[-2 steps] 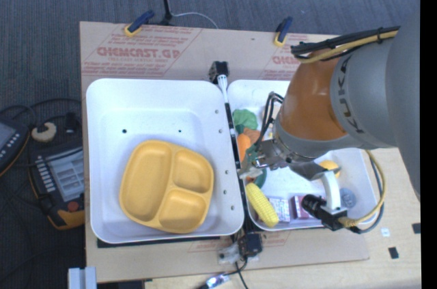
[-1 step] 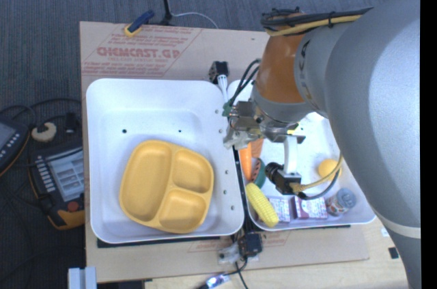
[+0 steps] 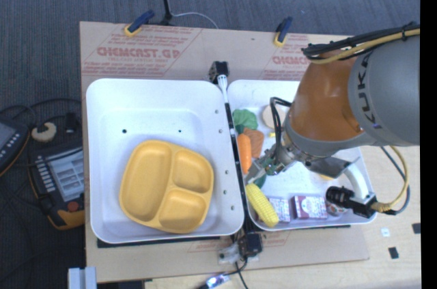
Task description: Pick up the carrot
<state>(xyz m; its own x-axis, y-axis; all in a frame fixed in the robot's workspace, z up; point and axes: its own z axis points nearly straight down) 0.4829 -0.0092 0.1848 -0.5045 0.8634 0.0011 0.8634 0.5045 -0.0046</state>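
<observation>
Carrot is seen lying in the right bin, close against its left wall, with its long axis running roughly top to bottom of the view. A second orange piece is found just beside its upper end, and a green leafy item lies above both. Below the carrot, a yellow corn cob is laid at a slant near the bin's lower left corner, with a small printed carton to its right. The gripper is positioned just right of the carrot's lower part, low in the bin; whether its jaws are wide, narrow or closed on anything cannot be told, since the wrist hides them. Nothing can be seen held. The arm is extended in from the right over the bin. In the left bin, a yellow divided tray is set.
</observation>
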